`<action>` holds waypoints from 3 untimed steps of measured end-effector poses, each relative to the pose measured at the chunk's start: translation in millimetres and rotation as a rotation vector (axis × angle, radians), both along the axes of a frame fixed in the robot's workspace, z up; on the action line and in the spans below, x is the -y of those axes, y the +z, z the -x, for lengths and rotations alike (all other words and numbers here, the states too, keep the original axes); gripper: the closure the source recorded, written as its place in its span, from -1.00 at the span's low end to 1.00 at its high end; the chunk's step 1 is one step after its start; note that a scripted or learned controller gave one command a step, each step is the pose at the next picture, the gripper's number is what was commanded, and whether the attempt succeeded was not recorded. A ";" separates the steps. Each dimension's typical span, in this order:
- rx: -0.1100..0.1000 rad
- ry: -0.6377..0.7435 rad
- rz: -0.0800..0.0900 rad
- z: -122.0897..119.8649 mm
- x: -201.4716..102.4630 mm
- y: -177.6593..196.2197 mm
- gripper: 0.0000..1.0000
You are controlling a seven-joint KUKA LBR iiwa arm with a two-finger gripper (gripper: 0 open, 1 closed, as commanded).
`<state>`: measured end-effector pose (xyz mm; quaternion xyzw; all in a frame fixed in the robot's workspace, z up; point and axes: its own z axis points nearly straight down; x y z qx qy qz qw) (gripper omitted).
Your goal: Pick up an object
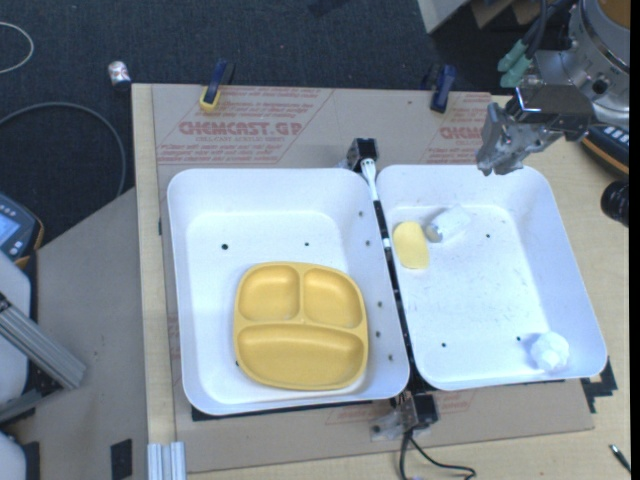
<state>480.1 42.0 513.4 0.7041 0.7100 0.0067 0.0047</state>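
Hovering: gripper (497, 158) above right bin (570, 268) far rim, nothing held.

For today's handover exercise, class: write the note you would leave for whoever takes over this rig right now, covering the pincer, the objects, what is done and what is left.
Pincer: above the far rim of the right bin, nothing seen between its fingers; open or shut is not clear.
Right bin: a small yellow object near its left wall, a pale whitish object just beside it, and a white crumpled object in the near right corner.
Left bin: a yellow divided plate.
Done: nothing picked yet.
Left: lower onto an object, grasp and lift it.
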 end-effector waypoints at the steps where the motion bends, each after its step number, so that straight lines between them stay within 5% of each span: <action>1: -0.023 -0.004 0.003 1.2 -35.7 -49.0 1.00; 2: -0.032 -0.003 0.006 3.0 -93.2 -188.8 1.00; 3: -0.014 -0.007 0.002 0.3 -90.4 -169.9 1.00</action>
